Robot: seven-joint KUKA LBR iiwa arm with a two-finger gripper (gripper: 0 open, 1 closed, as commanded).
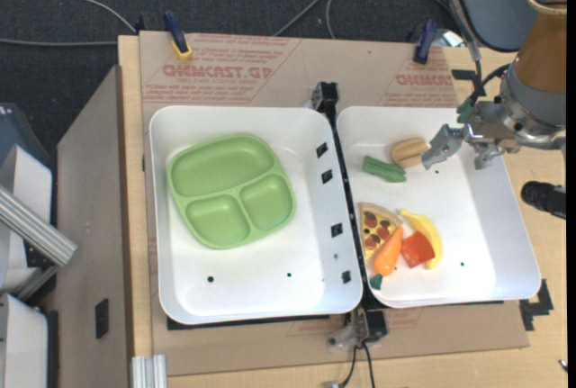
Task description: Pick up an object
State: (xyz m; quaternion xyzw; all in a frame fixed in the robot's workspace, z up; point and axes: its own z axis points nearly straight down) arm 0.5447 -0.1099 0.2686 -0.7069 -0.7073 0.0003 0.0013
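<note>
In the right bin point(504, 224) lie several toy foods. A tan bread roll point(408, 149) and a green pickle point(384, 168) rest near the bin's back left. Closer to the front, a pizza slice point(377, 223), an orange carrot point(387, 252), a red piece point(417, 248) and a yellow banana point(430, 235) are heaped together. My gripper point(461, 152) hangs over the back of this bin, just right of the bread roll. It is open, with nothing between its fingers point(439, 149).
A green divided plate point(232, 190) lies in the left bin point(171, 278). A black divider with clips point(335, 197) runs between the bins. Blue clamps point(177, 35) point(425, 42) hold the cardboard at the back, and cables trail behind.
</note>
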